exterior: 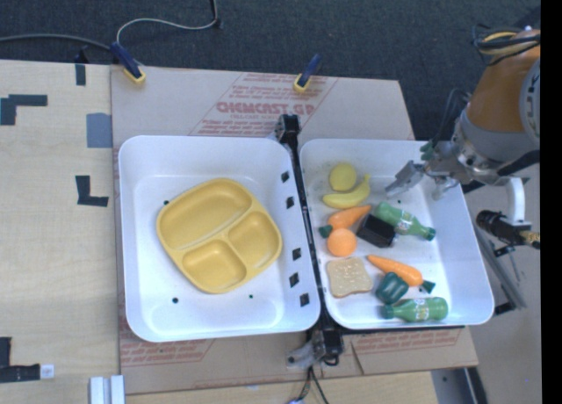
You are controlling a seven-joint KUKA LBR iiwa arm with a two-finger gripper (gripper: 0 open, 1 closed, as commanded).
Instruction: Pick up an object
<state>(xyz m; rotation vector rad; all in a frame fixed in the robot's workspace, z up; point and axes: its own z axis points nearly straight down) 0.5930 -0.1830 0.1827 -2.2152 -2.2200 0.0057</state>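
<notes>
End effector (411,177) hovers over the right bin (479,279), near its upper right; fingers appear apart, nothing between them. Candidate objects lie in this bin: bottle (404,220) and black block (375,232) nearest, carrot (347,217) and banana (349,196) beyond. Advised: descend vertically over the bottle, straddling its narrow axis, clear of the block touching it. Left bin (140,297) holds a yellow tray (219,234). Surface is cardboard (255,108), clamped at the rear; dark carpet behind.

The light is even and bright from above. The two shallow white plastic bins (140,218) look slightly overexposed, shadows are soft, and the whole picture is somewhat grainy.
</notes>
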